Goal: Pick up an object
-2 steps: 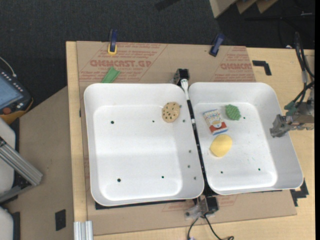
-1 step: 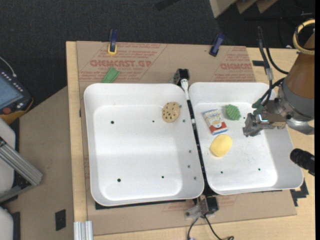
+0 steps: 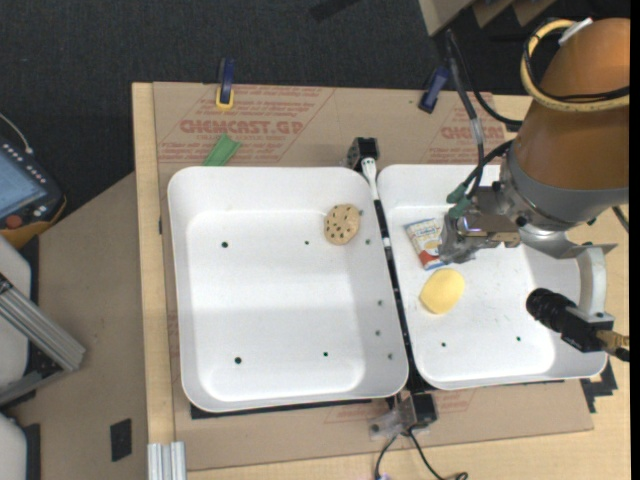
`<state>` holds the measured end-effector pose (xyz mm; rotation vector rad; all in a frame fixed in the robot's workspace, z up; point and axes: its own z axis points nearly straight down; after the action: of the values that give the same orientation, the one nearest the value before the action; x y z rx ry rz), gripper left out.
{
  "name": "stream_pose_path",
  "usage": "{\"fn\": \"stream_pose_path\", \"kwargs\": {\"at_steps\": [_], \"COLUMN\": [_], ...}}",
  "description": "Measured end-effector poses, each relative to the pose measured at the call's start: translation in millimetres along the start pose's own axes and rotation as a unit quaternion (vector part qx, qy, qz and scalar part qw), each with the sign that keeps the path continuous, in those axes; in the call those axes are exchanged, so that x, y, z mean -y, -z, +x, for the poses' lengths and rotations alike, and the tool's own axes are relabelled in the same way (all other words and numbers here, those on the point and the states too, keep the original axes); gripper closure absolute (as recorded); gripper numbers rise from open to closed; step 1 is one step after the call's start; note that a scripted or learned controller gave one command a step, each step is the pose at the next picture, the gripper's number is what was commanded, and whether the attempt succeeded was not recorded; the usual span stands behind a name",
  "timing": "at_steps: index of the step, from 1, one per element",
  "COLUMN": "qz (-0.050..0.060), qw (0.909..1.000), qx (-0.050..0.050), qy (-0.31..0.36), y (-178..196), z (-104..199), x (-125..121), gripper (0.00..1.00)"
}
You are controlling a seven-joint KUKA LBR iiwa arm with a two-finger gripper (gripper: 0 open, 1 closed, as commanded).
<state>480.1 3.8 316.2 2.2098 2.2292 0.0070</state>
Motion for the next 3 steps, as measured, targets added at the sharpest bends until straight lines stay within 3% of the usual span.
{"fn": "stream_pose_path", "kwargs": {"at_steps": [2,3], "qz": [-0.001,0.006], "qw": [1.0000,1.0000], "qx": [0.001,0.001], "qy": [-0.003,-0.005], "y": [19.1,-42.3], "z": [-4.3,-12.6], "x": [-1.1,1.9], "gripper": [1.00,1.00]}}
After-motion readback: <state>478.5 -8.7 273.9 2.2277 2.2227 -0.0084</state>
